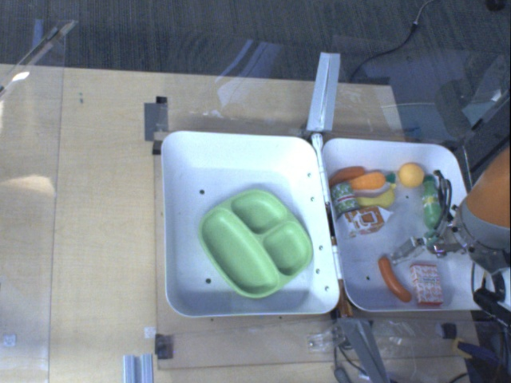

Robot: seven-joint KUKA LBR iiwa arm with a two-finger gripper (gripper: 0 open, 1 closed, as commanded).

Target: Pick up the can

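Worktop [88,214], wood-toned, carries two white bins side by side. Left bin [184,166] holds a green divided plate [255,242], three compartments, nothing in them.

Right bin [363,294]: can [346,200] lies on its side at the left wall, green-and-white label up, touching a sausage [346,175] and a carrot [368,183] at its upper end. Just right of it a yellow packet [375,200] and a white pouch [367,221]. A yellow ball [410,175] and a green bottle [431,202] lie further right. Lower down, a second sausage [394,278] and a red-printed packet [425,284].

End effector [417,248] hangs low over the bin's right half, well apart from the can, fingers parted, nothing between them.

Judgement: nothing done yet. Left: travel left to the can, descend, close, lift.
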